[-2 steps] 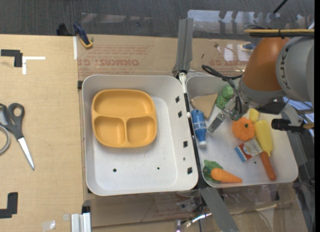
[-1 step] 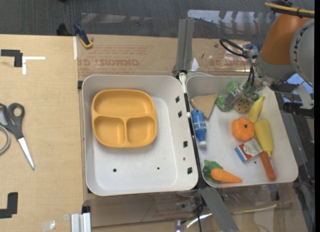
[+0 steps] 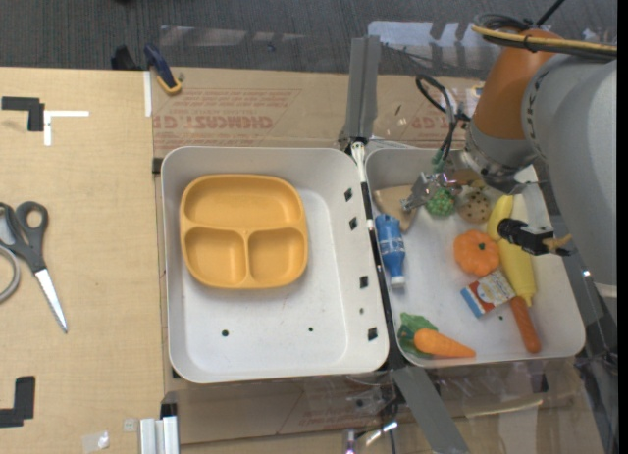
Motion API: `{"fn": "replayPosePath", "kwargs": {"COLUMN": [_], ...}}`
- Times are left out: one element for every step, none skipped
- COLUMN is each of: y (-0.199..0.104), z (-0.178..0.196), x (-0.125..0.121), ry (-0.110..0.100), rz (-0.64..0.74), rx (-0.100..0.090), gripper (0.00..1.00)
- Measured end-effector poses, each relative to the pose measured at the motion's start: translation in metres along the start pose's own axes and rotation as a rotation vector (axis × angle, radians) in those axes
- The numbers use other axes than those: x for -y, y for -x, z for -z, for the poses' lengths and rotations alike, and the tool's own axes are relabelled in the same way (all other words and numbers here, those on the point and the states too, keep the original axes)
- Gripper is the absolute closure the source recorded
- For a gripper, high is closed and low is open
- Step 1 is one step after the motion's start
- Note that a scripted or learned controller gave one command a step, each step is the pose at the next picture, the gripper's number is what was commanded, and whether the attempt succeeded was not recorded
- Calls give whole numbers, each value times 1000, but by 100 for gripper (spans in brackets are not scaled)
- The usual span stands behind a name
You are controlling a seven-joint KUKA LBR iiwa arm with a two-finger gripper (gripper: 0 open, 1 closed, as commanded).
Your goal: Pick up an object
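My gripper (image 3: 426, 193) is down at the back of the right bin (image 3: 559, 339), under the grey arm with its orange band (image 3: 505, 94). It is right beside a small green object (image 3: 442, 202), touching or nearly touching it. A speckled brown piece (image 3: 477, 208) lies just to the right. Further forward in that bin lie a blue tube (image 3: 391, 249), an orange round fruit (image 3: 476, 253), a yellow banana (image 3: 515, 251), a red and white packet (image 3: 489, 294), a red-orange stick (image 3: 526, 326) and a carrot with green leaves (image 3: 442, 343).
The left bin (image 3: 265, 344) holds a yellow divided plate (image 3: 243, 229). Scissors (image 3: 35, 258) lie on the wooden bench at far left. A grey divider post (image 3: 360, 89) stands behind the two bins. Cables hang near the arm's wrist.
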State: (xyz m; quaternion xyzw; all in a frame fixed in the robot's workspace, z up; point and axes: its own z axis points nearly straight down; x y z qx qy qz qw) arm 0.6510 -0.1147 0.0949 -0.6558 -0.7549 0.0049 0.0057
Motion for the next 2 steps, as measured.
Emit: {"fn": "replayPosePath", "kwargs": {"y": [3, -75], "z": [8, 129], "x": [0, 11], "ry": [0, 11], "rz": [1, -192], "rx": [8, 3], "gripper": [100, 100]}}
